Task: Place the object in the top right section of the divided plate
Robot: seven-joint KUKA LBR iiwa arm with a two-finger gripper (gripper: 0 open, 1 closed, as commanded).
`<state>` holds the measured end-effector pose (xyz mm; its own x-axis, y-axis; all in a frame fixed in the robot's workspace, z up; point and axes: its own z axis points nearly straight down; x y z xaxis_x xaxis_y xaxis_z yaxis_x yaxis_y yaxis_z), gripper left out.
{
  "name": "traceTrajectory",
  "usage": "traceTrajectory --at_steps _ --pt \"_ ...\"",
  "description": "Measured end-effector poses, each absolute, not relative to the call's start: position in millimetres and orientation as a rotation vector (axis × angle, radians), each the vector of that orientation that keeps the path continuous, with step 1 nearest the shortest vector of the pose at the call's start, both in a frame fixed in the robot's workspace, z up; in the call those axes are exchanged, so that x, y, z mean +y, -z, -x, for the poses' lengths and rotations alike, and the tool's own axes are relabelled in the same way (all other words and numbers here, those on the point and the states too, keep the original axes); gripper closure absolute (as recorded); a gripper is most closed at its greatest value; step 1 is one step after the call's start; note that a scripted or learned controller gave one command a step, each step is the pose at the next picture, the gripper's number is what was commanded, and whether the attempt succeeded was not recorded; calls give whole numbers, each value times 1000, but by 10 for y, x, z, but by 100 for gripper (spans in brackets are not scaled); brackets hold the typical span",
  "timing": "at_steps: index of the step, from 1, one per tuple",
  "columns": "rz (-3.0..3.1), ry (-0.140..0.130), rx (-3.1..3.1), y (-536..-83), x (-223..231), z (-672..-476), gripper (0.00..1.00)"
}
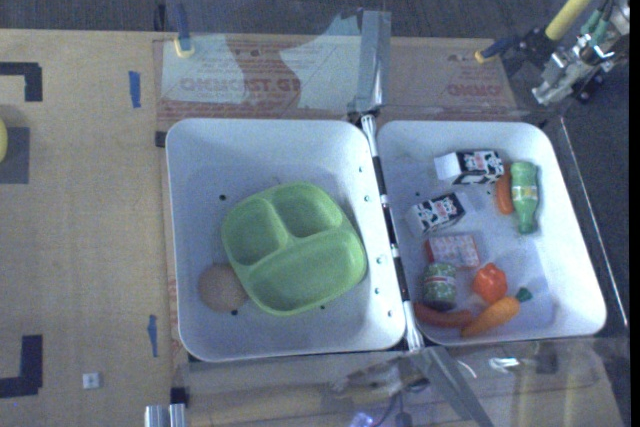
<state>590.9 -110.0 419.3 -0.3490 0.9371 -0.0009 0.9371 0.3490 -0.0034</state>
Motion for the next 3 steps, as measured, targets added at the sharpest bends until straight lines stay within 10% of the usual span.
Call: traceTrajectory --at_steps 1,2,3 --pt "1593 -5 -2703 -3514 -532 -6149 100" --pt "1511 -2 -2755 -4331 -1520 -6299 100" --pt "1531 -3 -2740 -3480 -522 -6509 100"
